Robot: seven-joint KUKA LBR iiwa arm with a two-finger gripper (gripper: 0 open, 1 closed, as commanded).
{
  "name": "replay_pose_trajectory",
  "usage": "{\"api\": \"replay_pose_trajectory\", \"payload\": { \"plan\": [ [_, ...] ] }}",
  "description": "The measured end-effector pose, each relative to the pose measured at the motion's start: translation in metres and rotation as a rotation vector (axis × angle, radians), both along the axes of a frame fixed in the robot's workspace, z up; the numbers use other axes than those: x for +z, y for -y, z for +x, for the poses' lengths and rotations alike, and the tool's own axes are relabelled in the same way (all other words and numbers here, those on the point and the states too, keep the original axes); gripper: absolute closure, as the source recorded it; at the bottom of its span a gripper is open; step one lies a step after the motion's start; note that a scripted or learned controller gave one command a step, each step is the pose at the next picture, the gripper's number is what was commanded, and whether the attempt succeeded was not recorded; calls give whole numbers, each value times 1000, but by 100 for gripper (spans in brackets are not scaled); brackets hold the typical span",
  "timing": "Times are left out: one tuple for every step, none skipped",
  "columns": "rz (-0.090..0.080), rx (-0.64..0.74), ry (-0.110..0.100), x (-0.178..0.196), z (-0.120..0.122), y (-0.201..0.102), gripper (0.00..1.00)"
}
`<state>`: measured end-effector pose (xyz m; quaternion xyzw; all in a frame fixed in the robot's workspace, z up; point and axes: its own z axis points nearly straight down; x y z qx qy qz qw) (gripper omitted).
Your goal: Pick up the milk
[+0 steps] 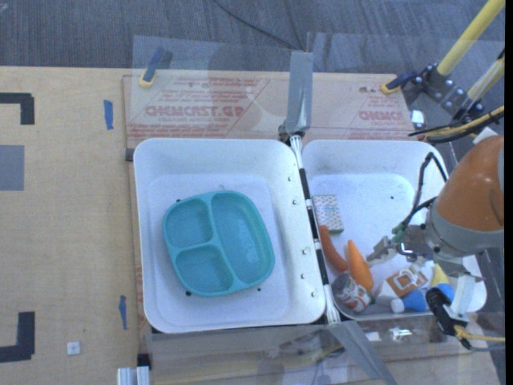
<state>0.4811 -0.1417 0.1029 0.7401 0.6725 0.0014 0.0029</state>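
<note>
Pincer [383, 249] above upright-lying milk [406, 281], tilted diagonally.

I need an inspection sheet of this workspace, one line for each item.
Surface: wooden bench bearing two white bins, left bin and right bin.
Job's things: milk carton lying near the right bin's front right corner.
Clutter: teal divided plate in the left bin; two carrots, a can, a patterned box, a blue-and-white item in the right bin.
Grippers: gripper above the right bin, beside the carrots.
Cables: black cable on the floor; black cables on the arm.
Surroundings: grey carpet; yellow poles.
</note>
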Motion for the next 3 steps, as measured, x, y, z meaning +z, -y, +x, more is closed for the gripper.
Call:
{"api": "replay_pose_trajectory", "payload": {
  "plan": [
    [2,-198,-5,8,20,-5,0],
    [2,-424,-7,105,-1,-24,0],
    [2,-382,-7,162,17,-74,0]
  ]
}}
